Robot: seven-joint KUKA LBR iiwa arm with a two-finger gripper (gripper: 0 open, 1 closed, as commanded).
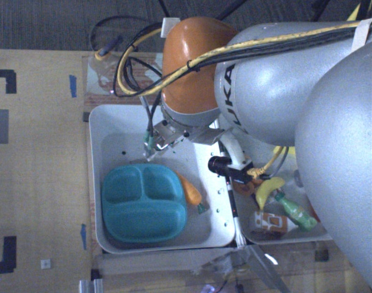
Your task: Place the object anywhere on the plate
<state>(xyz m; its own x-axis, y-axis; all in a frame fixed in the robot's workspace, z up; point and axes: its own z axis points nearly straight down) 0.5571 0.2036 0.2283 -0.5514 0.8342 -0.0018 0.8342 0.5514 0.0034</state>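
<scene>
Overhead, the grey arm (295, 84) bulks largest, its smooth rounded metal shells filling the upper right, with a glossy orange band (189, 66) above the wrist and yellow and black cables looping across it. Beneath lie two shallow white bins with rounded corners, side by side on a pale wooden bench (39, 163) marked with black and blue tape. The left bin (106, 127) holds a teal plate (144, 203), matte plastic, a rounded rectangle moulded into three compartments. A carrot (191, 190), orange and tapered with a small green tip, lies in that bin touching the plate's right edge, not on it. The right bin (277, 234) holds a curved yellow banana (268, 190), a green bottle (295, 211) and a small orange carton (271, 222), close together. The gripper (151, 152) hangs over the left bin just above the plate's upper edge; whether its fingers are apart or together cannot be told, and nothing is seen between them.
</scene>
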